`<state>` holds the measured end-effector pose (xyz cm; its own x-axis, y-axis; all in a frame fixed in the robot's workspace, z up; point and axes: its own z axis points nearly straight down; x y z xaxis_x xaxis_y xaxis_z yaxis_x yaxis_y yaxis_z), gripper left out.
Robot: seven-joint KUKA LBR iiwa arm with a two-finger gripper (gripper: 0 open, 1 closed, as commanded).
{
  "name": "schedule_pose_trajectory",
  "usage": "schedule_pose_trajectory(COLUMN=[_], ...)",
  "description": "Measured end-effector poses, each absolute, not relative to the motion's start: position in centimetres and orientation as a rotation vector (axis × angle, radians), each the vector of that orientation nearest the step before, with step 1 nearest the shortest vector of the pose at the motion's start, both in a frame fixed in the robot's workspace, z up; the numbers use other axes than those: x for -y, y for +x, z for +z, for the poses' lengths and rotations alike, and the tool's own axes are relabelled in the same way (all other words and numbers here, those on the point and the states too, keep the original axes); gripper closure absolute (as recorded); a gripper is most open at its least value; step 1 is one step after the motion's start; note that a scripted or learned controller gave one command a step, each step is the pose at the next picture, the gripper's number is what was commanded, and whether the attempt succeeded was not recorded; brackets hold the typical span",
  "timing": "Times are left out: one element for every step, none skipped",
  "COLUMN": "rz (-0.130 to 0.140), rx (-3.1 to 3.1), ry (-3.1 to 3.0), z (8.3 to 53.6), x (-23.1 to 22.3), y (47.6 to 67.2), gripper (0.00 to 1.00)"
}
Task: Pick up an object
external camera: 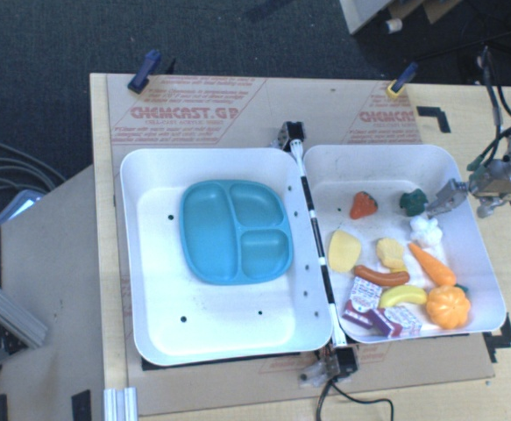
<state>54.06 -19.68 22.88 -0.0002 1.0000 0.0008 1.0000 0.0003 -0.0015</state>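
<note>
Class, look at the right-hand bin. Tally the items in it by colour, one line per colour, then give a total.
Yellow: 3 (wedge, lumpy piece, banana)
Orange: 2 (carrot, pumpkin)
Red: 2 (strawberry, sausage)
Green: 1 (dark green piece)
White: 1 (small white piece)
Multicoloured: 1 (printed packet)
Total: 10

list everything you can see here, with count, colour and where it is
bins: 2, white, side by side on the bench
divided plate: 1, light blue, left bin
strawberry: 1, red, right bin, far part
dark green item: 1, right bin, far part
carrot: 1, orange, right bin
pumpkin: 1, orange, right bin, near corner
banana: 1, yellow, right bin
sausage: 1, reddish, right bin
clamps: 2, blue, bench's far edge
tool: 1, grey, over right bin's far right edge
</note>
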Motion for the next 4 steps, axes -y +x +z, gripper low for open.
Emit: schedule_pose_trajectory(rz=[-0.001,-0.001,0.0,0.0], rx=[2.222,2.224,2.227,2.226], ry=[-2.219,-2.221,-2.221,-2.221], z=[8.4,8.5,9.6,9.5], x=[14.5,10.2,10.2,10.2], y=[58.8,66.7,66.7,66.7], gripper=[0.0,0.0,1.0,0.0])
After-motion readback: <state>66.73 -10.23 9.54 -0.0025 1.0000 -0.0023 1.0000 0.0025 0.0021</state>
